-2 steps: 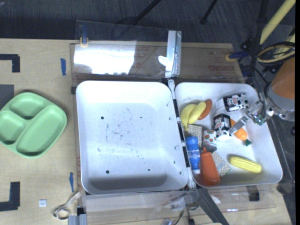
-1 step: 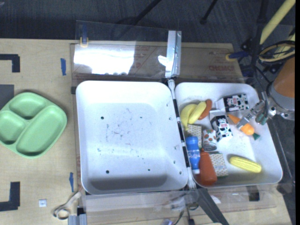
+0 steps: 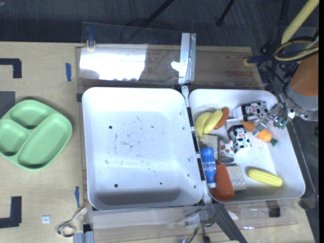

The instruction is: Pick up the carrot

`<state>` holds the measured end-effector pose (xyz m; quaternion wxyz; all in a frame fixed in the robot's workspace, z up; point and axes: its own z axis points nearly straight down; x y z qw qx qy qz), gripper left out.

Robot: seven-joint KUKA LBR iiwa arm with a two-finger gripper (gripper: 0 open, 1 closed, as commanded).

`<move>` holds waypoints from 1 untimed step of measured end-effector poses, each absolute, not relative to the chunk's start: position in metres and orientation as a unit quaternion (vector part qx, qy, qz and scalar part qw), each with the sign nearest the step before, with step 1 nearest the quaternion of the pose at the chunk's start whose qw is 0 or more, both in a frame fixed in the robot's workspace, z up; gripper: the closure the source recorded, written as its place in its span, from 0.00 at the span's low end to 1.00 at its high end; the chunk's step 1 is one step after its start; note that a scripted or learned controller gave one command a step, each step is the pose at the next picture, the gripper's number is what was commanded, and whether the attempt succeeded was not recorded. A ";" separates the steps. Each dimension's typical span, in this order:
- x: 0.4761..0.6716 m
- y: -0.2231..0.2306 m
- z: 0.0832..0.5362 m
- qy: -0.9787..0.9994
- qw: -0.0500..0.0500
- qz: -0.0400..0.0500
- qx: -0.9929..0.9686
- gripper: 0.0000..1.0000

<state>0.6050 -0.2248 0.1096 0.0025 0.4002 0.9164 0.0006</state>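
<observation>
The carrot (image 3: 262, 134) is a small orange piece with a green tip, lying near the right wall of the right bin (image 3: 291, 186). My gripper (image 3: 272, 119) hangs just above and slightly right of it, close to or touching its top. The wrist's metal parts blur together, so the view does not settle whether the carrot is gripped. The arm's orange band (image 3: 307, 80) shows at the right edge.
The right bin also holds bananas (image 3: 207, 121), a red-orange sausage (image 3: 223, 117), black-and-white toys (image 3: 239, 137), a blue bottle (image 3: 207, 159), a red-brown bottle (image 3: 224, 182) and a yellow corn cob (image 3: 264, 176). The left bin (image 3: 93, 103) adjoins it. A green divided plate (image 3: 33, 133) lies far left.
</observation>
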 end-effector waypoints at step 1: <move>0.627 -0.224 0.086 0.882 0.004 0.001 0.471 1.00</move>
